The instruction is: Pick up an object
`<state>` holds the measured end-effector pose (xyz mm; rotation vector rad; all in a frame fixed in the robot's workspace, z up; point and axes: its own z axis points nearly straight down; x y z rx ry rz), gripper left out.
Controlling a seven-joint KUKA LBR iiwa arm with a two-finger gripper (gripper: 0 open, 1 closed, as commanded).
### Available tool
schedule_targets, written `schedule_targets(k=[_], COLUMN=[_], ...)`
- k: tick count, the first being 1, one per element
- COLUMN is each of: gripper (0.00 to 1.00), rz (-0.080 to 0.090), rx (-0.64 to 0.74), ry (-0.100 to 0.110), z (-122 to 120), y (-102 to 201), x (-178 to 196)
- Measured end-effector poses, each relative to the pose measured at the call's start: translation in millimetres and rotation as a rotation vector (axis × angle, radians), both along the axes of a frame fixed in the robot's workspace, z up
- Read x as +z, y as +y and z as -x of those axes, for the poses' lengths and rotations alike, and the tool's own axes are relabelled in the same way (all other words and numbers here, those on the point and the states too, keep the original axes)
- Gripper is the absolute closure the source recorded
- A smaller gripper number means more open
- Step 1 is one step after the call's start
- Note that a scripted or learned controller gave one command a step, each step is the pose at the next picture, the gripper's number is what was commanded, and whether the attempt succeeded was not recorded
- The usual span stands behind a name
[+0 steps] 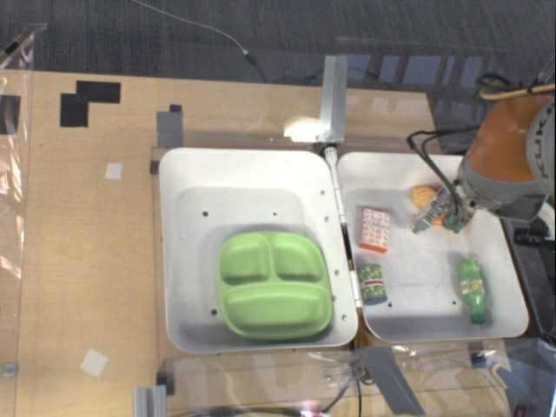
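Your gripper (437,218) sits low over the right bin (408,315), near its back right part, and you cannot tell from here how it is set or whether anything is in it. Now look from the left. The wooden bench (78,259) has black shapes (87,101) near its back left corner. Next comes the left bin (187,189), and a green tray (275,283) with three sections lies flat in its front half. The two bins touch along the middle. In the right bin, a small green and dark packet (372,282) lies close to the left wall, near the front. Just behind it lies a small box (375,229) with red and white on it, out on the bin floor. Farther right, a yellow thing (423,196) lies near the back, and it is right beside the gripper, on its left. An orange bit (456,223) shows at the gripper's right side, but it is too small to say what it is. Toward the front right, a green bottle (470,288) lies on its side, well apart from the gripper. The arm (512,159) comes in from the right, grey with its orange band.
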<state>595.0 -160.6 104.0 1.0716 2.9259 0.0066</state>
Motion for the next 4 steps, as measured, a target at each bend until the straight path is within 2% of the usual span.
schedule_targets(k=[1,2,3,4], gripper=[1.0,1.0,1.0,1.0], rz=[-0.009,-0.013,-0.017,-0.024], rx=[-0.092,-0.478,-0.889,-1.364], ry=[0.008,0.017,0.022,0.018], z=[-47,17,68,77], y=[93,121,151,209], x=[88,116,80,110])
